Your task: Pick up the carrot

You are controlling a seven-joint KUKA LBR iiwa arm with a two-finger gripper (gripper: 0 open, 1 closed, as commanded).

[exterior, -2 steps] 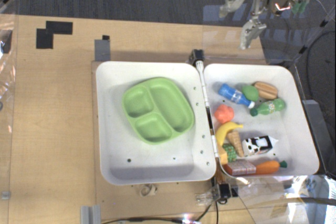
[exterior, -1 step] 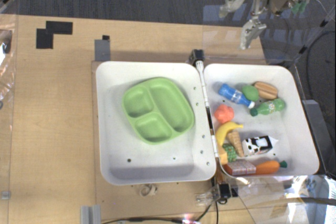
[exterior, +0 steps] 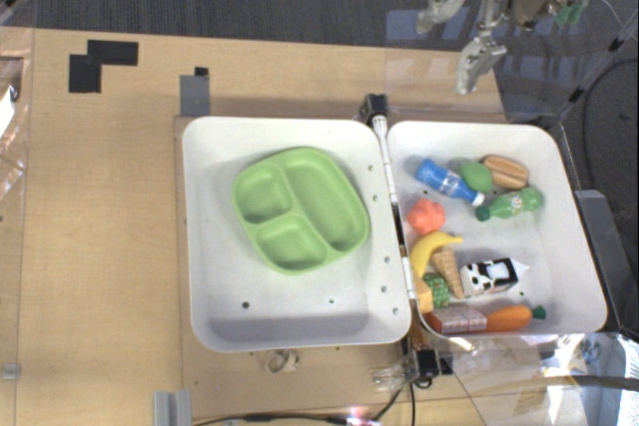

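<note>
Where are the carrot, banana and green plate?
carrot (exterior: 509, 318): camera view, middle of orange body.
banana (exterior: 429, 252): camera view, middle of curve.
green plate (exterior: 321, 200): camera view, largest compartment.

Gripper (exterior: 454, 40) at upper right of the camera view, hanging from the wrist assembly at the top edge. Two pale fingers point downward and are spread apart, one finger (exterior: 436, 7) to the left and higher, the other (exterior: 478, 61) lower and to the right. Nothing between them. Cables run across the wrist housing.
</note>
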